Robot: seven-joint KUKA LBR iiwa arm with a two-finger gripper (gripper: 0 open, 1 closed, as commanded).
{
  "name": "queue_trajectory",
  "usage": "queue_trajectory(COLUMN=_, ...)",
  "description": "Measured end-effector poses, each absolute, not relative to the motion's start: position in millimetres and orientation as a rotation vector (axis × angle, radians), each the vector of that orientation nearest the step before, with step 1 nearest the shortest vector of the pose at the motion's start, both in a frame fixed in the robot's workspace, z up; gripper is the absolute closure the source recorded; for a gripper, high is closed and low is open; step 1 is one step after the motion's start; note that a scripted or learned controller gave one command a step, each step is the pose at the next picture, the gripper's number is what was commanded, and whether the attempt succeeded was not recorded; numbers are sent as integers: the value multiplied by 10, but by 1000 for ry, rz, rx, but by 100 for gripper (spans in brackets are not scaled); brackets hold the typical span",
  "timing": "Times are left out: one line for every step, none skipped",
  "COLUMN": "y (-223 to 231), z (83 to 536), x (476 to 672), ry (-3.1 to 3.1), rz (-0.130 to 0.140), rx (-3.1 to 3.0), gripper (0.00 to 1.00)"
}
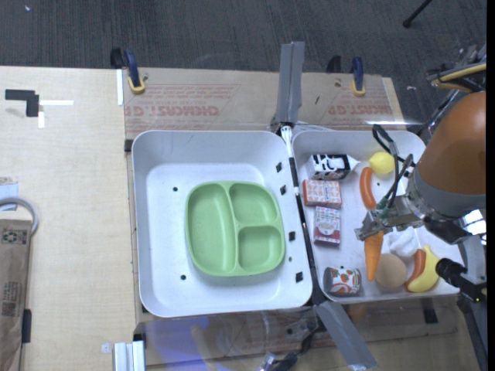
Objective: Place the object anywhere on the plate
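You see green three-compartment plastic plate [234, 228] bare in left white bin [155, 284]: nothing placed yet. Gripper [377, 224] right of plate, over orange carrot [373, 255] lying in right bin; grasp state: cannot tell. Pick, carry, release all remain.

My arm [464, 161] comes into sight as a broad, rounded orange band, smooth and glossy, with a soft highlight across its upper curve. Below the band my wrist turns grey, a stout cylindrical collar with a darker rim. Thin black cables loop out from the wrist's near side and curl over the housing. My gripper [373, 226] is a small cluster of grey and silvery metal parts, angular and blocky, with pale glints on its edges. Lower down, a black fitting with a rounded end juts from my body beside a white patch.
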State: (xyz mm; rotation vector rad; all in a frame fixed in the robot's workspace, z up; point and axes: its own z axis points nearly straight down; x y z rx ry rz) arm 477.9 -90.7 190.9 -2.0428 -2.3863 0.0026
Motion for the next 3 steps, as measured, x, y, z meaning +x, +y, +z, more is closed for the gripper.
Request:
queue_trajectory(y=-83, z=2566, x=5321, ry=-2445, rz=4, rx=-1972, gripper=100)
queue_trajectory(y=819, z=2014, x=5652, ry=-2508, rz=6, rx=-1889, gripper=100)
queue_trajectory(y=817, z=2016, x=5654, ry=-2508, rz=6, rx=-1890, gripper=0)
